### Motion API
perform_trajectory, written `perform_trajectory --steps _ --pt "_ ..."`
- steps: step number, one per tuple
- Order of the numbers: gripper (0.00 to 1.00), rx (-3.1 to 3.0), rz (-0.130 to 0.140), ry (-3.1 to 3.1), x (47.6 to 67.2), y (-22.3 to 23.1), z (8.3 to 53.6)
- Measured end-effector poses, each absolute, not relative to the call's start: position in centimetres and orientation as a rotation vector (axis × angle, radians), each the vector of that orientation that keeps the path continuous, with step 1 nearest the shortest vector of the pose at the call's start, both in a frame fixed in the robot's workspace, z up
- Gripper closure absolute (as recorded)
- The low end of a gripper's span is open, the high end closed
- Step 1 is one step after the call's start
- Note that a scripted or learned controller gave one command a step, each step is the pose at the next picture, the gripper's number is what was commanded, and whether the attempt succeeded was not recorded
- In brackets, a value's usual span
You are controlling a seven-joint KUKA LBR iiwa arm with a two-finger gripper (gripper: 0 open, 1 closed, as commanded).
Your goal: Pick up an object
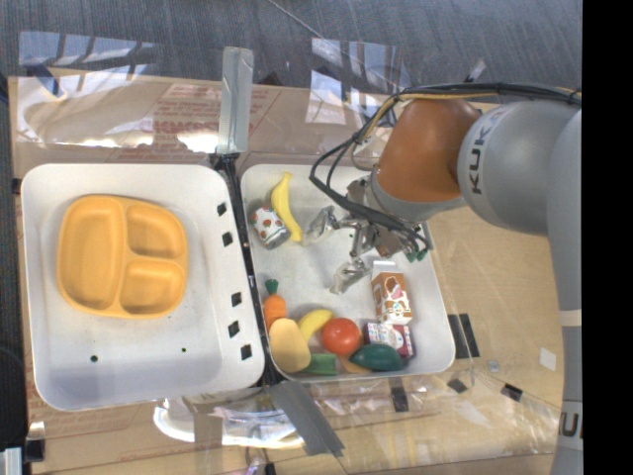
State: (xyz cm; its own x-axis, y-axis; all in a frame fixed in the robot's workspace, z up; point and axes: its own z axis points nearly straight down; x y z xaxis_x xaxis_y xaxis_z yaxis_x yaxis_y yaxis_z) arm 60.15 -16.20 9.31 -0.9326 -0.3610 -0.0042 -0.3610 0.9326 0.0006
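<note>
bench (119, 117) | cardboard-covered | bears left bin (129, 374), right bin (435, 325)

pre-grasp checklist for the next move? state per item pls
1. Tool over the right bin, where the pick items lie: ok.
2. Nothing between the tool's fingers: ok, they look spread with bare bin floor between them.
3. Target directly under the tool: not ok; the banana and small can lie to its left, the carton to its right.
4. Clutter at the near wall: not ok; tomato, carrot and green items sit packed together.
5. Tool height above the floor: cannot tell from this slanted view.
6. Left bin with the yellow tray away from the arm: ok.
</note>
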Motion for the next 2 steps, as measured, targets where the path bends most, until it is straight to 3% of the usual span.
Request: perform_trajectory --steps 1,2 --pt "0.00 -0.493 -0.003 3.110 65.6 -9.7 9.4" --pt "0.00 -0.737 -0.001 3.054 61.9 -15.4 9.3"
